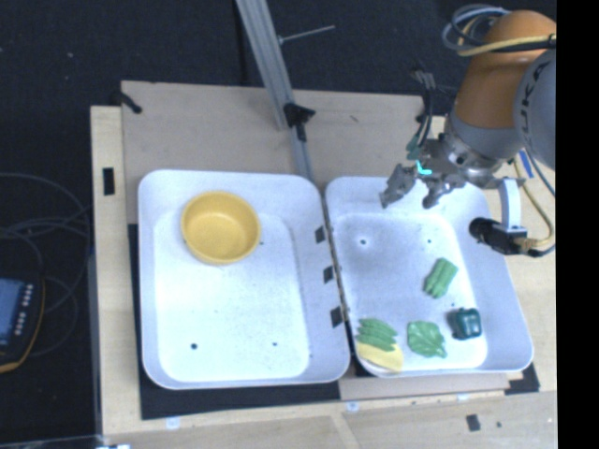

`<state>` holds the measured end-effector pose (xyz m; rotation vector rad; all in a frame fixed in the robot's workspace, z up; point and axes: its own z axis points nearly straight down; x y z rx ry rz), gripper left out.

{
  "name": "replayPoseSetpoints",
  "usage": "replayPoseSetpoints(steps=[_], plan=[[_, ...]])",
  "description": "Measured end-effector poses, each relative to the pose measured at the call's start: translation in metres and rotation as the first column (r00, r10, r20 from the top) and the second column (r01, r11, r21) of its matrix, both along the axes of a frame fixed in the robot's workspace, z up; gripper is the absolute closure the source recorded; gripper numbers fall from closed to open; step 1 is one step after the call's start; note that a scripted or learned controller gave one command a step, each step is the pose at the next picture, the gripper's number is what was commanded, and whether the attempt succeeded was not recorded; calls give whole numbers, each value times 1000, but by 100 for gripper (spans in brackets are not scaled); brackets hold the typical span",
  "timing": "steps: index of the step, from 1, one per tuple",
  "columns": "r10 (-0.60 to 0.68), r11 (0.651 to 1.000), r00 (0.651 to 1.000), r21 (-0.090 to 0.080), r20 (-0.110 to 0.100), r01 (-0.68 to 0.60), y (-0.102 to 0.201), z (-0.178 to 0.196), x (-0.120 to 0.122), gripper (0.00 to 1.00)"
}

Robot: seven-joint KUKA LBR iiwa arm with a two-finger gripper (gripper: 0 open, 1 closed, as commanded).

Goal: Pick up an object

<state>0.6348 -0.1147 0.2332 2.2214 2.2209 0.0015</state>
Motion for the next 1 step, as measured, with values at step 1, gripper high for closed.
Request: replayPoseSetpoints(steps=[1], plan=[[0, 1000, 1000, 0, 0, 0, 0, 0, 0, 0]])
